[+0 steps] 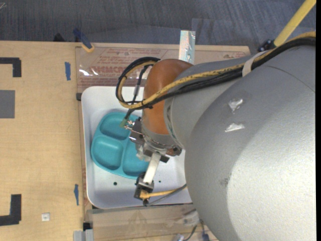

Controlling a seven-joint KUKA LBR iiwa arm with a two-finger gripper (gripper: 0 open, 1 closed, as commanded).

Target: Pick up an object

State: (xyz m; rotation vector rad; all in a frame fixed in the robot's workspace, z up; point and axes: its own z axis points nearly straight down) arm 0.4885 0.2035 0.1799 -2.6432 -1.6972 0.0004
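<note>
Whether the gripper (144, 143) is open or closed cannot be told, since the wrist hides it from above. It hangs over the 3 o'clock edge of the teal tray (108, 150); whether it touches the tray cannot be told either. The tray, split into three wells, lies flat in the white bin (100, 192), toward the bin's 9 o'clock side, with bare floor at its 6 o'clock. Above the wrist sits the orange band (159, 92), with a black cable (123, 87) looping at its 9 o'clock. The grey arm (251, 144) comes in from 4 o'clock. The bin rests on a wooden bench (40, 134) that spreads toward 9 o'clock
</note>
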